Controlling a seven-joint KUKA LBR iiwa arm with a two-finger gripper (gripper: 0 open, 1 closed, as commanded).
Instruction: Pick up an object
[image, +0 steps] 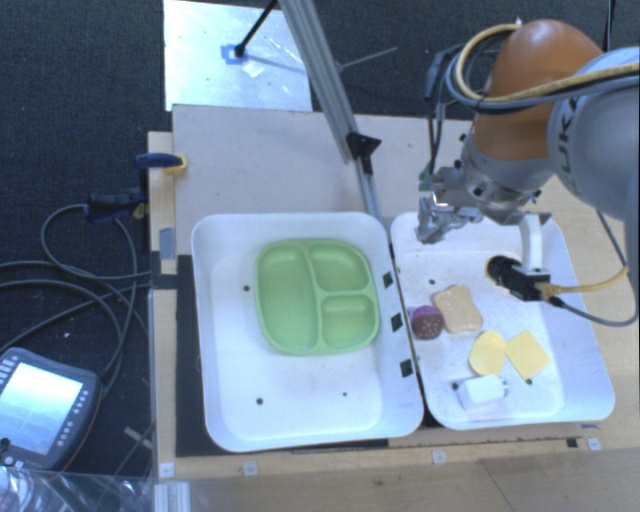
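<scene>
Glossy green plastic tray, smooth white plastic bins, matt wood-look bench, shiny orange arm band.

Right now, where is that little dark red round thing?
The dark red round piece lies in the right bin, near its left wall, touching the left edge of the toast-like slice, below the gripper.
</scene>
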